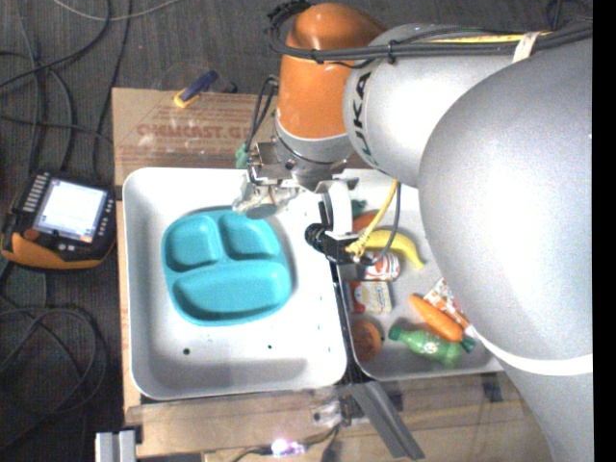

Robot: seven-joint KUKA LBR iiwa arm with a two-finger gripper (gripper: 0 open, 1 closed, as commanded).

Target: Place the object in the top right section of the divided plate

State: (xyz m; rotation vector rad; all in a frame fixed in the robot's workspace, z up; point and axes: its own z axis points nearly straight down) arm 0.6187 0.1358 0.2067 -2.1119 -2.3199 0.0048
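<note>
Camera view has my gripper sitting right over the far right edge of the plate, just above its far right section. Can't tell what the gripper is doing or if anything's in it, too blurry. Plate is teal, lying in the left bin. Right bin has a banana, carrot, green bottle, a can and a brown round thing, all well apart from the gripper. Cardboard lies beyond the bins, a pendant on the dark floor to the left, cables around.
</note>
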